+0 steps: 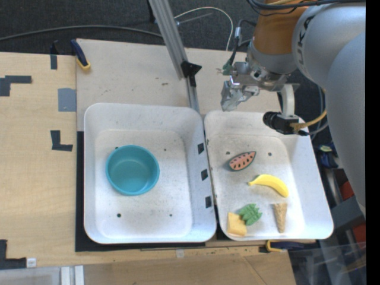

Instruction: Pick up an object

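The grey arm (338,46) enters from the right of the camera view and fills the upper right corner, its broad link sloping down along the right side. The orange band (285,8) sits just above the wrist (dark cables loop over its top). Below the band the wrist narrows to the claw (233,103), which points downward and a little to the left, with nothing visible between its tips.

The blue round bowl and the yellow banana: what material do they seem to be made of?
The blue round bowl looks like moulded plastic, with one even colour and a smooth, slightly matte surface. The yellow banana seems a toy, probably plastic or rubber, with a uniform bright yellow and a simple shape. The exact material stays uncertain from this view.
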Available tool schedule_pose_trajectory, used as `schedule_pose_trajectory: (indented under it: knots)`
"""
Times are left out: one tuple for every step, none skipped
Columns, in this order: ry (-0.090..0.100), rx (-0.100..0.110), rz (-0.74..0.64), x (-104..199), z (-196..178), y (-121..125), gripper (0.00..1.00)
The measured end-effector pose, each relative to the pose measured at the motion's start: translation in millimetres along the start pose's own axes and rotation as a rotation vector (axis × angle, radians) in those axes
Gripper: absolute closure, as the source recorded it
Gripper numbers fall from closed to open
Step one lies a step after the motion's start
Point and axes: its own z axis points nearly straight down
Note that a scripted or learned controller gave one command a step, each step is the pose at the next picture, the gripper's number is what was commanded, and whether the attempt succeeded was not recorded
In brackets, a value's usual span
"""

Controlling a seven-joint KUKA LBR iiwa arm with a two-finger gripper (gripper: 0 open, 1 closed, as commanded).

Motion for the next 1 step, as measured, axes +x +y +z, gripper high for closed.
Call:
schedule_pose_trajectory:
  knots:
    - [0.0,-0.001,0.0,48.0,-1.5,6.6,1.0]
